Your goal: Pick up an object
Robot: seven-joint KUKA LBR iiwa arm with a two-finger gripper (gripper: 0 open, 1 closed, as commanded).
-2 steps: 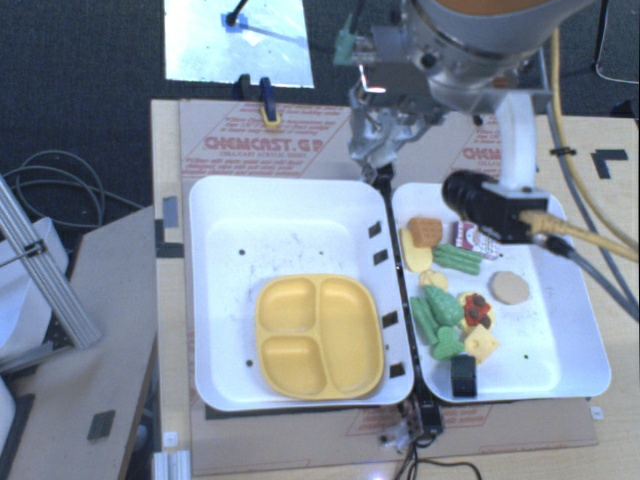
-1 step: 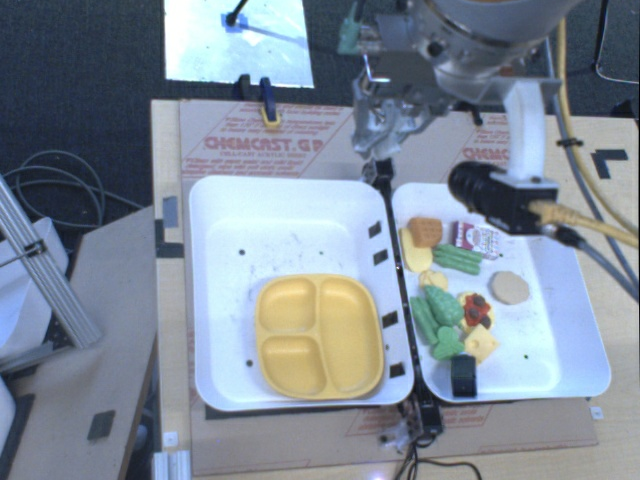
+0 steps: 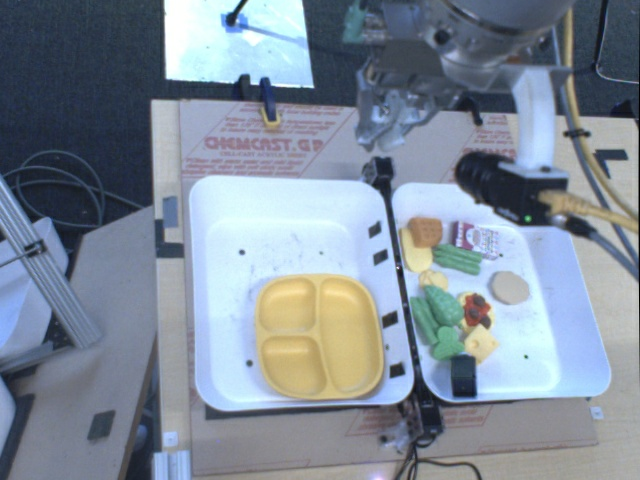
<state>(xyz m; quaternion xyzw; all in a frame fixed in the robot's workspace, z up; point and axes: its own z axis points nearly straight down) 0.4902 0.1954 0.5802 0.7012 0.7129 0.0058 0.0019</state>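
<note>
1. The objects to pick lie in the right bin point(image 3: 575, 268), clustered toward its left half: toy food pieces, small and mostly smooth plastic by their look.
2. From the top of the cluster down: a brown breaded-looking piece point(image 3: 425, 231), a yellow wedge point(image 3: 416, 257), a red-and-white packet point(image 3: 475, 239), a green bean pod point(image 3: 458, 259) lying with its long axis roughly left to right, a tan round disc point(image 3: 510, 288) set a little apart to the right, more green vegetable pieces point(image 3: 440, 313), a pizza-like piece point(image 3: 477, 311), a pale yellow cheese block point(image 3: 481, 344) and a black clip-like piece point(image 3: 463, 376) near the front rim.
3. The gripper point(image 3: 385, 133) hangs behind the bins, over the brown board near the seam between them. The whole cluster lies forward of it and to the right in the camera view, so the coming move is, I judge, a reach forward and down.
4. Whether its fingers are spread or closed I cannot tell; nothing is seen between them.
5. The left bin point(image 3: 225, 248) holds a yellow divided tray point(image 3: 320, 334), three compartments, glossy.
</note>
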